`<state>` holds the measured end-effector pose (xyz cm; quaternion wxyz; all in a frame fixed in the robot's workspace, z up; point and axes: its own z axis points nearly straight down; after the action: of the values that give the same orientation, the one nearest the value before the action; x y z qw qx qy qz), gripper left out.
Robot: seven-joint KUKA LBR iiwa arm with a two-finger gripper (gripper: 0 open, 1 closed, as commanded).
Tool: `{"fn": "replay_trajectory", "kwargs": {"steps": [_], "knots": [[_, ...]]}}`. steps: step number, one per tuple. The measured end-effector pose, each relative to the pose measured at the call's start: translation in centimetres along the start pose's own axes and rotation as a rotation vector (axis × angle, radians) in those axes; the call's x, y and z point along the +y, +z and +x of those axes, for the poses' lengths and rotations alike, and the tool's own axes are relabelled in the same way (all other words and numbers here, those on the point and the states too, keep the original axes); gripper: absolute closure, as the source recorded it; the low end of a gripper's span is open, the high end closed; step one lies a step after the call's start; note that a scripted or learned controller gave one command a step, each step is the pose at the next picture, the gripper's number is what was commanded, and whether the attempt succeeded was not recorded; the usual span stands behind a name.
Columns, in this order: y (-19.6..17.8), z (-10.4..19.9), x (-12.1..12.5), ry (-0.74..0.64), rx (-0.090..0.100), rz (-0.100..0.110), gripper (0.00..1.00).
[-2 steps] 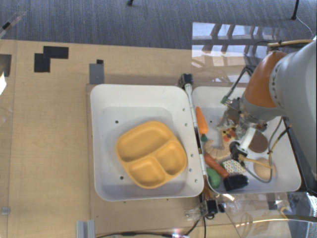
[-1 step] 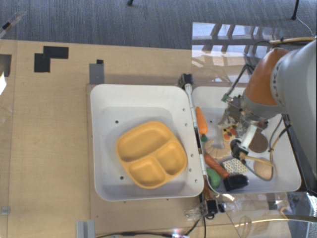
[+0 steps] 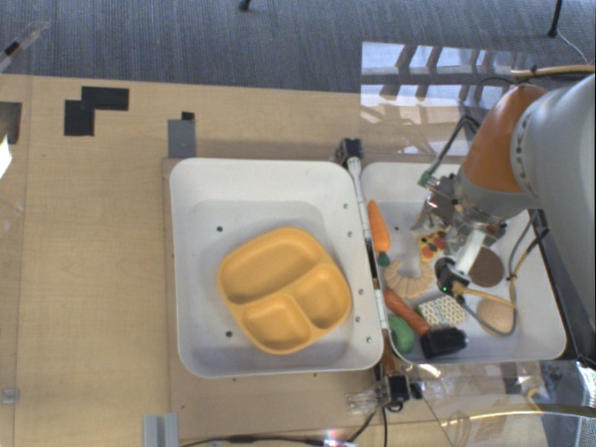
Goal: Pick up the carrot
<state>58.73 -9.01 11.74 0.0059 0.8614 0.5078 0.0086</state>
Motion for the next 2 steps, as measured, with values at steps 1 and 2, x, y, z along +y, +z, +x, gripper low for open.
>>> {"fn": "replay_trajectory", "kwargs": {"steps": [1,2], "knots": [[-6.66,6.49,2.56,0.286,-0.008,0.013,1.0],[-6.58,6.37,2.55,0.287,-0.01,0.015,0.0]]}}
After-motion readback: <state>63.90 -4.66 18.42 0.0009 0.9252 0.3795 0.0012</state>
